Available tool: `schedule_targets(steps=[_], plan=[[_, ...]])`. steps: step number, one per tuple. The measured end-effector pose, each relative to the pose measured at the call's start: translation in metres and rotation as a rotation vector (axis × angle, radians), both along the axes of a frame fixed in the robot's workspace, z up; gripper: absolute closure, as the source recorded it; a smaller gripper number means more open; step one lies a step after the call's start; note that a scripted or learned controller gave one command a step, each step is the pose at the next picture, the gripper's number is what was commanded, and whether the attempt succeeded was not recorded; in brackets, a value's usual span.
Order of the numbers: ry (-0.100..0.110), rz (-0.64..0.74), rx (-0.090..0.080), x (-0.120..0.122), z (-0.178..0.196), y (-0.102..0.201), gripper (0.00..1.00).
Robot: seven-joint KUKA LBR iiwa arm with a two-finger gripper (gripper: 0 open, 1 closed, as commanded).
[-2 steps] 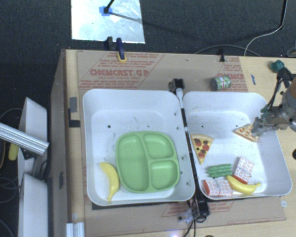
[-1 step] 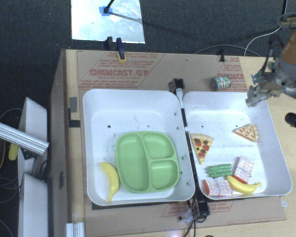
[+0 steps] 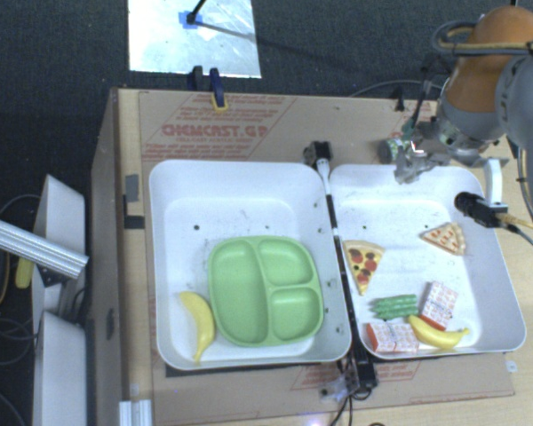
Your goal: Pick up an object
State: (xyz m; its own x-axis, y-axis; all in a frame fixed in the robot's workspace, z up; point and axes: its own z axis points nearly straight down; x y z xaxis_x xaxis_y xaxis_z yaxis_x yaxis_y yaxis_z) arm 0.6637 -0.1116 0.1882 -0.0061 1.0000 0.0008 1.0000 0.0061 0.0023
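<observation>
My gripper (image 3: 410, 160) hangs over the far edge of the right bin (image 3: 489, 264), its fingers pointing down with nothing visible between them. In that bin lie a pizza slice (image 3: 364, 263) near the divider, a smaller pizza slice (image 3: 444, 237) toward the right, a green bean bundle (image 3: 393, 306), a red-and-white packet (image 3: 439, 302), a second packet (image 3: 392, 336) at the front, and a yellow banana (image 3: 438, 334). The left bin (image 3: 195, 193) holds a green divided plate (image 3: 266, 289) and another banana (image 3: 197, 323).
A black divider strip (image 3: 333, 238) runs between the two bins. The bins rest on a cardboard sheet (image 3: 222, 122). A grey metal bracket (image 3: 35, 247) stands to the left of the bench. The far half of the right bin is bare white floor.
</observation>
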Motion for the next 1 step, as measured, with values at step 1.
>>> schedule_targets(steps=[1], plan=[[-0.003, -0.004, -0.003, 0.0007, 0.0589, -0.0355, 1.0]])
